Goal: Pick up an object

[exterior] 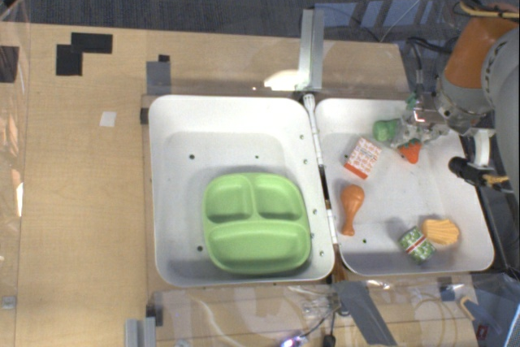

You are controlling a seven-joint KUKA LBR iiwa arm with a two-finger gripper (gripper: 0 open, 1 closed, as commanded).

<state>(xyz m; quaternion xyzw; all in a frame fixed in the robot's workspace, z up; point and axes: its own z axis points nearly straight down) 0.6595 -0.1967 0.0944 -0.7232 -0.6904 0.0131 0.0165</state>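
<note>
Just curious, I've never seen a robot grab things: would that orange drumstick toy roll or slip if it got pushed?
The drumstick looks like smooth, stiff plastic, so it may slip. Its rounded, tapered shape would probably swing around rather than roll straight. It lies apart from other items.

My arm [487,69] was grey and rounded, with a broad orange band [471,53] above the wrist. Dark cables ran beside it, and my wrist end looked metallic.

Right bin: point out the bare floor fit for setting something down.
Free: the middle stretch of the right bin between the drumstick and the bin's right wall, above the yellow toy. Crowded: the top, around the green toy, carton and gripper.
</note>
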